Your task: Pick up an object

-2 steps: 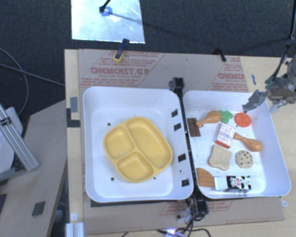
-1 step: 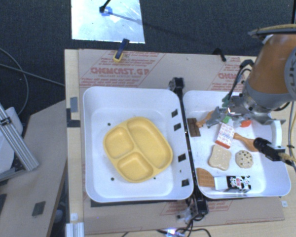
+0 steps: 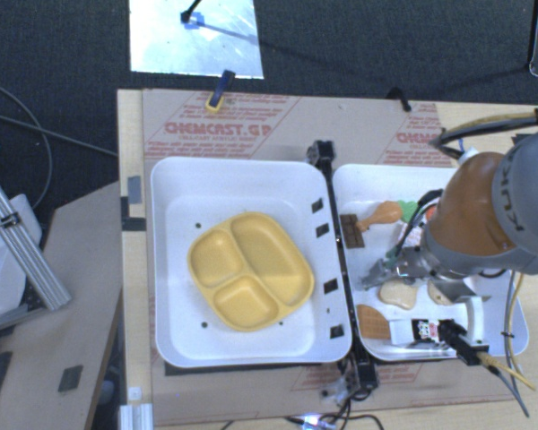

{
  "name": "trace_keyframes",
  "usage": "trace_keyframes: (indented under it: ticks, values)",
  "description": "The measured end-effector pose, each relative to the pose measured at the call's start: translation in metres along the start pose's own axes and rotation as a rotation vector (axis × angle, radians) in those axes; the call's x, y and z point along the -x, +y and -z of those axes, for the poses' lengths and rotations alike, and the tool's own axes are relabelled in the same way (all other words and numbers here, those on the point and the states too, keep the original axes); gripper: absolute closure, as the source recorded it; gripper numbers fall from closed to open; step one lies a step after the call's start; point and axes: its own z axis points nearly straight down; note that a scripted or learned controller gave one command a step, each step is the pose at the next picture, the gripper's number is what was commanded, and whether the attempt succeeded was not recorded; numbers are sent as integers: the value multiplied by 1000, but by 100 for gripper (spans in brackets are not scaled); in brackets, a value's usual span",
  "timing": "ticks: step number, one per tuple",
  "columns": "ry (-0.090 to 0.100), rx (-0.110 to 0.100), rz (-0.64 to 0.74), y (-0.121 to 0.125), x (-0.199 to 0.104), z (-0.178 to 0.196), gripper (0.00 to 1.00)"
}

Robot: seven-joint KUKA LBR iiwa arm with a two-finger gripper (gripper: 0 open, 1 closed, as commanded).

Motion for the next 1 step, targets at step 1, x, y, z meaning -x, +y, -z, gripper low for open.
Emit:
trace_keyframes:
  ticks: [1]
  values:
    - [-2, 7, -3, 4, 2, 17, 100]
